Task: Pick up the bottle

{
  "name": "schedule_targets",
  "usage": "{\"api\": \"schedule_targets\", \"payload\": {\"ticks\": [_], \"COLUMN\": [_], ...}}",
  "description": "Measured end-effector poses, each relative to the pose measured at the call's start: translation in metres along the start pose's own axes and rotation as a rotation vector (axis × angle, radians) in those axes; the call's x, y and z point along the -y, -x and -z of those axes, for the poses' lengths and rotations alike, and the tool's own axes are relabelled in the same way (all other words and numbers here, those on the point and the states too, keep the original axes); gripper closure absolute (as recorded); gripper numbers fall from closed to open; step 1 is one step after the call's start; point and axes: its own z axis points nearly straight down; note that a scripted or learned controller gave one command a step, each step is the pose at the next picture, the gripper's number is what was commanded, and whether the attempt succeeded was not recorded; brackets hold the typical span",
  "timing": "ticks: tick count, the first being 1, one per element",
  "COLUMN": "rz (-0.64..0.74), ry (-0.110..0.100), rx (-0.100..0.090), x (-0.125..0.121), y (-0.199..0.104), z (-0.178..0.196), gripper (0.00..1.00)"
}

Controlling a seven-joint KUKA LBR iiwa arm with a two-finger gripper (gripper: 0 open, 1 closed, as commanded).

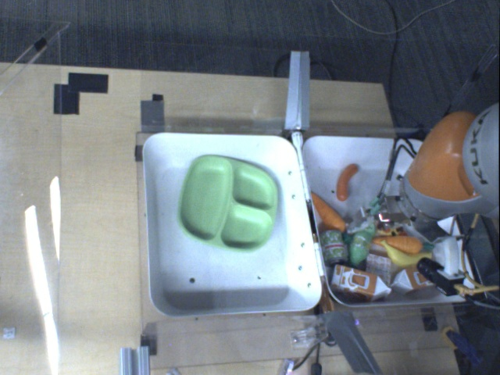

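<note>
Bottle (pixel 361 246): one, green, in the right bin (pixel 344 156), low in the clutter beside the divider.
Bottle axis: long axis appears to run roughly 12 to 6 o'clock; which end is the cap cannot be told.
Gripper (pixel 383 216): above the clutter, at about 1 o'clock from the bottle; finger opening cannot be told; nothing is seen between the fingers.
Arm (pixel 445 170): one, orange band showing, entering from 3 o'clock.
Left bin (pixel 156 272): one green sectioned tray (pixel 228 201).
Right bin count: one sausage (pixel 347 180) at 12 o'clock, two carrots (pixel 328 212) (pixel 404 244), one green can (pixel 333 247), one orange carton (pixel 359 282) at 6 o'clock.
</note>
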Motion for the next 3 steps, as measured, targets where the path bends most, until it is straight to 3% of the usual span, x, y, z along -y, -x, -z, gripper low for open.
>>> {"api": "schedule_targets", "payload": {"ticks": [1,2,3], "rz": [0.000,0.000,0.221], "ry": [0.009,0.008,-0.001], "rx": [0.005,0.005,0.008], "x": [-0.003,-0.003,0.037], "y": [0.002,0.002,-0.027], "z": [0.013,0.012,-0.001], "gripper": [1.00,0.00,0.00]}}
